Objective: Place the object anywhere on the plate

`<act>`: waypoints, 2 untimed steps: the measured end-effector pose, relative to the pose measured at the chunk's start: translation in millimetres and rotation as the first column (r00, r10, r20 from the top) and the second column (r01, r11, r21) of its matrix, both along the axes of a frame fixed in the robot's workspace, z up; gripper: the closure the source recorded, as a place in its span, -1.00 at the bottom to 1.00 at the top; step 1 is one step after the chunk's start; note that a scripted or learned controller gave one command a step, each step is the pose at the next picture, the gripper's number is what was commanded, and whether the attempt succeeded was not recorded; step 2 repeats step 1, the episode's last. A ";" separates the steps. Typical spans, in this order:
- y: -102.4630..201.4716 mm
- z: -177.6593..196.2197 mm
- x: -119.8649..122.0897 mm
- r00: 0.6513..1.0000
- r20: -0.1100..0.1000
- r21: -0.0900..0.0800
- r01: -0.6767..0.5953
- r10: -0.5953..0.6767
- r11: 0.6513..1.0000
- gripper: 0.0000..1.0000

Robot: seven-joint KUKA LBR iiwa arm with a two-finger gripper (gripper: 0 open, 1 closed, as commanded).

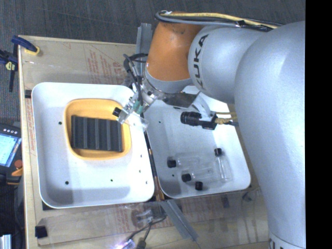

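A yellow plate (93,106) with a dark ridged middle lies in the left white bin (52,165). My gripper (130,109) hangs over the plate's right rim, near the wall between the two bins. A small clear vial with a black cap (118,111) sits between the fingers, cap pointing left over the plate. The gripper is shut on this vial. The orange band and grey wrist above hide the back of the right bin.
The right bin (166,134) holds several more clear vials with black caps (179,163) near its front. A black cable plug (197,119) hangs from the arm over that bin. A screen device (8,149) and clamps (23,45) sit at the bench's left edge.
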State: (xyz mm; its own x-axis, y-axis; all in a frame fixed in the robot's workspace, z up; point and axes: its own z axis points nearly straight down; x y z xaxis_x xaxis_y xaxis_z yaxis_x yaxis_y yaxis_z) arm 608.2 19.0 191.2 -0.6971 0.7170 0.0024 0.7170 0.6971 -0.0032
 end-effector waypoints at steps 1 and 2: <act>-0.5 0.1 0.1 1.000 0.000 0.000 0.001 -0.001 1.000 -1.00; -0.5 0.1 0.1 1.000 0.000 0.000 0.001 -0.001 1.000 -1.00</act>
